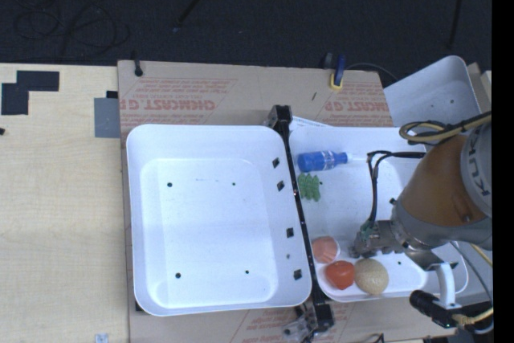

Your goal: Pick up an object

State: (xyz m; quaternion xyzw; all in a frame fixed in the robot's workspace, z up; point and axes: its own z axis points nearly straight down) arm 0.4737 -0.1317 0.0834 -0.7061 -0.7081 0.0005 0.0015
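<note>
- My end effector [368,238] is low in the right bin [353,181], near its front end, just above the cluster of round pieces; whether it is spread or pressed together I cannot tell from this angle, and I see nothing pinched in it.
- Nearest candidates: a beige ball [371,275], a red ball [340,274] touching it on its left, and a pinkish-orange ball [324,248] just behind the red one, close to the divider.
- Further back in the same bin lie a blue bottle [321,161] on its side and a small green leafy piece [309,187] just in front of it.
- The left bin [136,173] sits alongside on the counter [56,205].
- Handling, as I judge it: the balls look light and smooth, likely to roll or squirt out of a pinch that lands off-centre. I would close across the widest middle of the beige ball.
- The red ball's contact on one side leaves little room there, so I would set the pinch along the free axis.
- The bottle looks stiff and light; across its body would be the place to take it.
- The green piece looks soft and thin, a poor target.
</note>
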